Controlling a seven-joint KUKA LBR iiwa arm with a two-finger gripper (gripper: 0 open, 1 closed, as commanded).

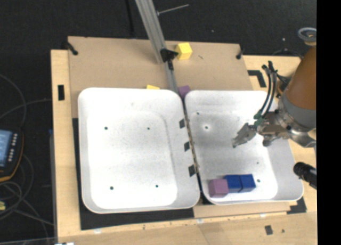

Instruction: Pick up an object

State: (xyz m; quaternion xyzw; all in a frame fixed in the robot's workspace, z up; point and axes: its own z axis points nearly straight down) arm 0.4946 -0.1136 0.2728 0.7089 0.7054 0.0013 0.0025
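Two shallow white bins sit side by side on a tan bench [122,63]: the left bin [133,148] and the right bin [224,111]. A metal rail [149,15] runs diagonally from the top edge toward the junction between the bins. A handheld controller [8,153] lies at the left edge, on the dark floor.

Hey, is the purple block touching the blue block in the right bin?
Touching. The camera view shows the purple block pressed against the blue block with no white bin floor between them, near the right bin's front edge.
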